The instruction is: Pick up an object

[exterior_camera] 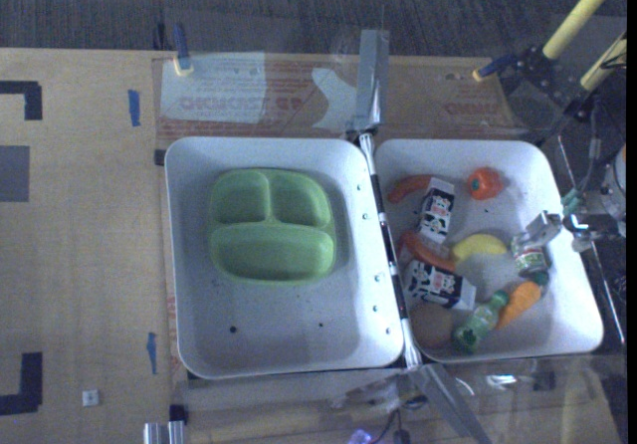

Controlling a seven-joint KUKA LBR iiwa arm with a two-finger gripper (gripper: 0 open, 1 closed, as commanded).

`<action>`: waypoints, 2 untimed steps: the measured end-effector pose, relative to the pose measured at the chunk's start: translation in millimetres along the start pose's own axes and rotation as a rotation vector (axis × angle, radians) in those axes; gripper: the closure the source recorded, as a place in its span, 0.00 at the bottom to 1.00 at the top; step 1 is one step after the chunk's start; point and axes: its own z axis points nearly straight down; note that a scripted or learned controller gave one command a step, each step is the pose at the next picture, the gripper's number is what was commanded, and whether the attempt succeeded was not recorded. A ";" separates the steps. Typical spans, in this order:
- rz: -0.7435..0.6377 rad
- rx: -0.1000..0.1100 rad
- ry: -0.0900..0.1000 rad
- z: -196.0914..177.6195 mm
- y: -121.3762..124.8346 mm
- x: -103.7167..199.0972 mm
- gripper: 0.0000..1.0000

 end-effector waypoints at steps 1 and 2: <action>0.133 -0.002 0.007 106.4 13.9 -3.3 0.00; 0.135 -0.002 0.003 97.3 13.2 -5.5 1.00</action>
